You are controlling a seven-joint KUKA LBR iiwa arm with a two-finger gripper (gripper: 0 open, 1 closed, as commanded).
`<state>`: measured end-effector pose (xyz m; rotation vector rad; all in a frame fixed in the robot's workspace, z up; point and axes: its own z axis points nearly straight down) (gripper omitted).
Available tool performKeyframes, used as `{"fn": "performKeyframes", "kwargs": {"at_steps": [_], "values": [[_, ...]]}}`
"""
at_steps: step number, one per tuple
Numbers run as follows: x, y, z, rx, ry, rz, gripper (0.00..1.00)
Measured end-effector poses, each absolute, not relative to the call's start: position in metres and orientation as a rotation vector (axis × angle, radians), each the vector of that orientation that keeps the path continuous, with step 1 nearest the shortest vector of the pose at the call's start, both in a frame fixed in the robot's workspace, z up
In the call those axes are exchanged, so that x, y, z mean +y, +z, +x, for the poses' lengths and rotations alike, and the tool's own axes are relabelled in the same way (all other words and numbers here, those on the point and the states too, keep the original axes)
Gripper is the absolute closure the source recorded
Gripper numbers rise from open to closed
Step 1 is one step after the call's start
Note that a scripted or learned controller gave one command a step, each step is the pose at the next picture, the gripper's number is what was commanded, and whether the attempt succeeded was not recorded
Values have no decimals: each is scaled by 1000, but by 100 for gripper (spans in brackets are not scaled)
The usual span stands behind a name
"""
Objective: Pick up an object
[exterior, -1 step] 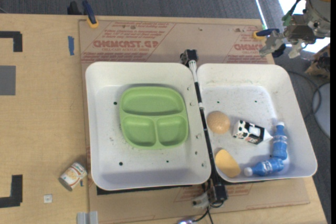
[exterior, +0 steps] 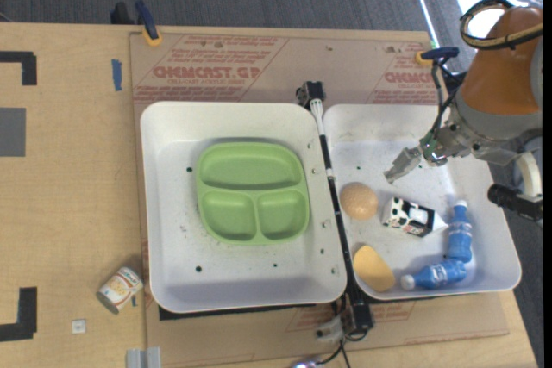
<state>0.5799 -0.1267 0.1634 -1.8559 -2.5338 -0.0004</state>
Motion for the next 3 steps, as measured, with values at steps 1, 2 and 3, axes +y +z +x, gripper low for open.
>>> {"fn": "performKeyframes", "kwargs": {"at_steps": [1, 2, 3], "values": [[-167, 160, 498, -2577, 0, -1796, 0], [-178, 88, 524, -2860, -4, -1303, 0], [-129, 86, 488, -3007, -2, -926, 0]]}}
